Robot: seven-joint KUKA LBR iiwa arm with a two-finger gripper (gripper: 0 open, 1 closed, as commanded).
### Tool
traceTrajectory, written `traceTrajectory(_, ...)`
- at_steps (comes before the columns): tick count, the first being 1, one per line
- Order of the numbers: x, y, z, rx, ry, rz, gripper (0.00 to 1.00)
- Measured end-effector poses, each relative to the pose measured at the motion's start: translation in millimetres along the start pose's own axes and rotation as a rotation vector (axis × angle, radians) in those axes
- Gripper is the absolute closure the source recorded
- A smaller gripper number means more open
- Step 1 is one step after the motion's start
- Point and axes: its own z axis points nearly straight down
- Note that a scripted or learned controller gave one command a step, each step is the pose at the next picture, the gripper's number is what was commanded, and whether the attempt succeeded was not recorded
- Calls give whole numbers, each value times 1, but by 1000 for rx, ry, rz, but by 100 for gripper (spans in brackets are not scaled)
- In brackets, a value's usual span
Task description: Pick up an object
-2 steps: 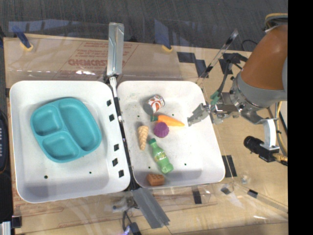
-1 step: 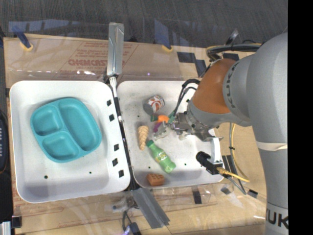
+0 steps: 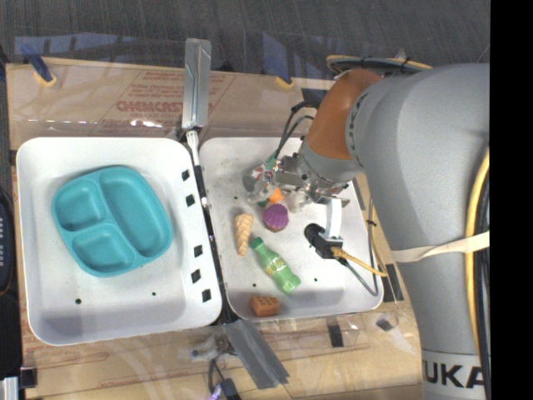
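Hovering hand over right bin: nearest object just beside it, grasp unconfirmed

**Position of the hand.** The hand (image 3: 273, 180) was found low over the far half of the right bin (image 3: 233, 161), carried by the arm (image 3: 391, 140) reaching in from the right. Whether the hand was open or closed could not be told, as the wrist covered it from above. No object was seen to be held.

**Likely target.** A small orange piece (image 3: 274, 196) was noted just beside the hand, on its near side, possibly touching it. It was judged the likeliest object for the pick. Its shape was too small for a long axis to be made out. A short descent towards the near side was judged sufficient to reach it.

**Surroundings.** A purple ball (image 3: 276, 217) was recorded close behind the orange piece, nearer the camera. It was judged liable to be nudged if the hand came down wide. A pale cone (image 3: 242, 233) lay to the left of the ball, its long axis running near to far. A green bottle (image 3: 276, 266) lay on its side nearer the front, slanted, and a brown piece (image 3: 265, 306) rested by the front wall. Both were well apart from the hand.

**Left bin.** The left bin (image 3: 50, 307) was seen to hold a teal tray (image 3: 125, 194), well clear of the work.
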Motion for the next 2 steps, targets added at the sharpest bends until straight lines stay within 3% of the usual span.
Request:
traceTrajectory(1, -1, -3, -7, 15, 1, -1, 100)
traceTrajectory(2, 73, 6, -134, -12, 2, -41, 100)
